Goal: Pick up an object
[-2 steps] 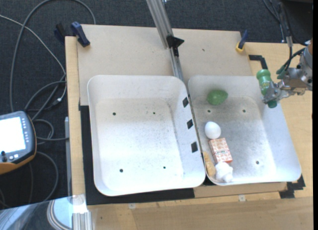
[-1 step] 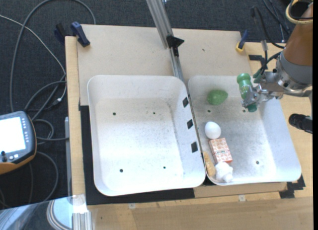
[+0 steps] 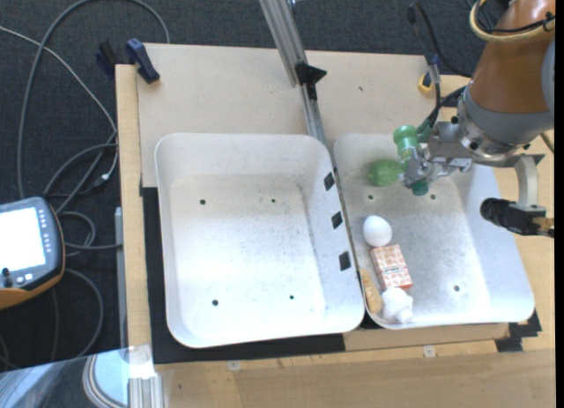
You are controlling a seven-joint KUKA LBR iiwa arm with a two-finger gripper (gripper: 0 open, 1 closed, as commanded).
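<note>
Gripper [image 3: 414,166] over the right bin [image 3: 493,305], its opening hard to tell.
Green ball [image 3: 383,173] just beside it; white egg [image 3: 377,229], red box [image 3: 390,267] lie nearer the camera.

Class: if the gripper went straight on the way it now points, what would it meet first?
Probably the green object, which lies just off the gripper in the right bin. Depth is unclear from this slant; it might meet the bin floor instead.
</note>
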